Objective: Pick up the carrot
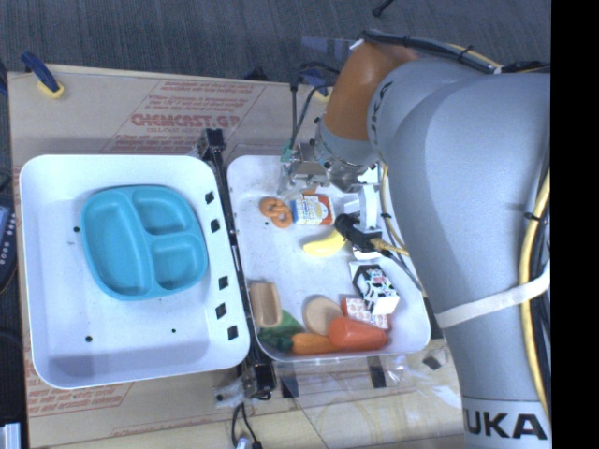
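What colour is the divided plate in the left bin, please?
Light blue, in the camera view: the plate.

We see a robotics lab: a KUKA arm [468, 213] at three o'clock, white bins [37, 279] on cardboard-covered bench [140, 101], toy food [325, 243], grey carpet [140, 17] at twelve.

arm [468, 204]: bulky grey casing | orange band [360, 87] | black cables | white "UKA" lettering [505, 426]

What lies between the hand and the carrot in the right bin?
In the camera view, between the hand and the carrot lie a small carton, a pretzel, a banana and a round cookie.
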`<state>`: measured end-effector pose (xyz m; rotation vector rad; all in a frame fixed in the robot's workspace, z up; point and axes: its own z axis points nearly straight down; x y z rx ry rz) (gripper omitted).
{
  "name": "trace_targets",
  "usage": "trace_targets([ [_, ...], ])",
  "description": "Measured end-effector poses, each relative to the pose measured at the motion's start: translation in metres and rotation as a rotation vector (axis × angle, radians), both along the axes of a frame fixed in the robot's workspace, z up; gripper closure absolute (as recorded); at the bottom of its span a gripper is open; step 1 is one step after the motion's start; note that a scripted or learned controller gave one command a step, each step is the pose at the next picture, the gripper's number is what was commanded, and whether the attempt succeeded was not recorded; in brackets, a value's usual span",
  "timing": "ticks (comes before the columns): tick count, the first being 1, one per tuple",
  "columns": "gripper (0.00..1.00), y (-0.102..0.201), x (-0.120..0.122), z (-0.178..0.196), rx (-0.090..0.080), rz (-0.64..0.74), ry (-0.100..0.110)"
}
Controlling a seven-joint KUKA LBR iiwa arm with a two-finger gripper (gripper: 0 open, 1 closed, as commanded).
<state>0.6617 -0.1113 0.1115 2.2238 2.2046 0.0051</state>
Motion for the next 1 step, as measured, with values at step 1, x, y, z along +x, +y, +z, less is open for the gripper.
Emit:
trace_targets([
  [1, 1.00, 0.0413, -0.0498, 0.1295, 0.006, -0.189, 0.000],
])
